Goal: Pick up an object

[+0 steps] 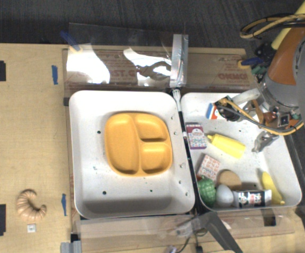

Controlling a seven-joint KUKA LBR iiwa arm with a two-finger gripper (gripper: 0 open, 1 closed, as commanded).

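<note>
A: Gripper [261, 140] first. Where is it?
B: Over the right bin [295, 181], at its right side and low above the floor. The arm [289, 62] comes in from the upper right, with cables around the wrist.
A: Open or closed?
B: I can't tell, it's too small and cluttered there. Nothing can be seen held in it.
A: What is there to pick?
B: It all lies in the right bin. A yellow bottle [227, 145] lies tilted near the middle, just left of the gripper and apart from it. A small box [196, 136] lies by the left wall, with a pink packet [209, 167] below it.
A: And along the front?
B: A green ball [207, 192] sits in the front left corner, touching a white ball [225, 194], with a brown disc [230, 178] just behind that one. A black tube [253, 197] lies flat along the front wall, and a banana [269, 185] is beside its right end. A red and blue item [211, 110] is near the back.
A: What's in the left bin [84, 141]?
B: A yellow divided tray [138, 143], in the centre.
A: Anything on the bench [20, 141]?
B: A tan curled toy [31, 204], well apart from both bins, at the front left.
</note>
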